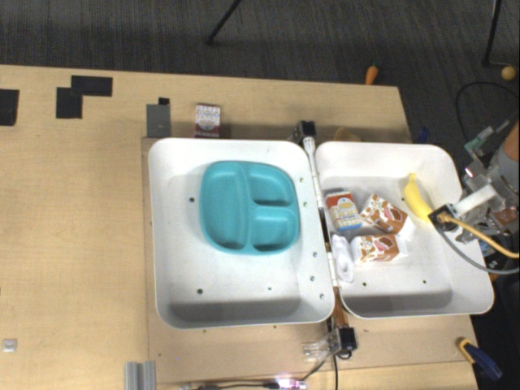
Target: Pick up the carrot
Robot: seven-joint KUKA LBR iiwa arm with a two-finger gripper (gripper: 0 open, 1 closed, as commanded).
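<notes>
Part of the arm and its gripper (478, 201) reaches in from the right, over the right rim of the right bin (422, 295). It hangs just right of a yellow banana (418, 197), close to it. A small orange object (371, 75) lies at the bench's back edge, outside both bins; I cannot tell what it is.
The left bin (179, 291) holds a teal divided plate (249, 205). In the right bin lie a small carton (344, 212), two snack packets (382, 213) (379, 249) and a white item (340, 258). Yellow and grey cables (487, 246) trail by the right rim.
</notes>
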